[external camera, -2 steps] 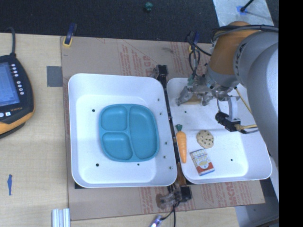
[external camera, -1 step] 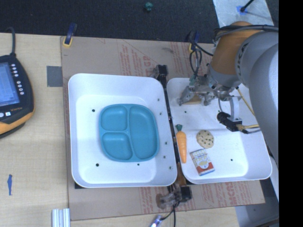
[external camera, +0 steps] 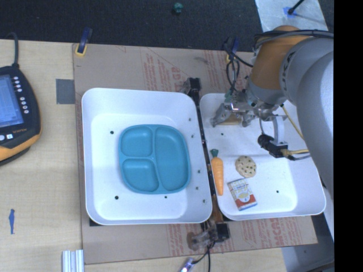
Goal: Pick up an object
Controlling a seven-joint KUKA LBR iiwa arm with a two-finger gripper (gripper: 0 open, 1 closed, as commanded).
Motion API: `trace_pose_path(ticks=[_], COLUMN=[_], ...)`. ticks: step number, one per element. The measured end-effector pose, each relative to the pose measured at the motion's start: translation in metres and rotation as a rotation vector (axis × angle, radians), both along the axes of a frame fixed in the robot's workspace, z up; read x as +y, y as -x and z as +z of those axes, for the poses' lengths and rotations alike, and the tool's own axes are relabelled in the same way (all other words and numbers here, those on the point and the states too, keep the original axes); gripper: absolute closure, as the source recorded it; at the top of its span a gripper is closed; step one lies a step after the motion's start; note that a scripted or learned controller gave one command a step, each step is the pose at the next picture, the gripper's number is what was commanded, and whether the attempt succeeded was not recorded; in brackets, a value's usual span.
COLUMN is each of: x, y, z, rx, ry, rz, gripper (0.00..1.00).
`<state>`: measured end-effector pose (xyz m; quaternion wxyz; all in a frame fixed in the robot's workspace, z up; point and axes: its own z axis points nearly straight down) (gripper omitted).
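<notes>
Two bins: left bin (external camera: 96, 152) holds blue tray (external camera: 154, 158); right bin (external camera: 295, 200) holds carrot (external camera: 217, 175), cookie (external camera: 245, 166), carton (external camera: 241, 194); pincer (external camera: 232, 117) state unclear.

Light wood bench (external camera: 39, 208), brown cardboard sheet (external camera: 142, 67), dark floor (external camera: 113, 7) beyond.

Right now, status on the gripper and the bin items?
Gripper over right bin's far end, grasping nothing visible. Carrot, cookie, small carton lie untouched nearer. No obstruction.
</notes>
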<state>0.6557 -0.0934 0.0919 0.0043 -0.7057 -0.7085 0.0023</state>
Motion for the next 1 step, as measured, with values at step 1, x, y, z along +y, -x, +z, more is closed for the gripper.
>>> trace_pose_path(ticks=[1], x=[0.0007], y=[0.0000], z=[0.0000], rx=[0.000], ry=[0.000], rz=[0.001], gripper=[0.00])
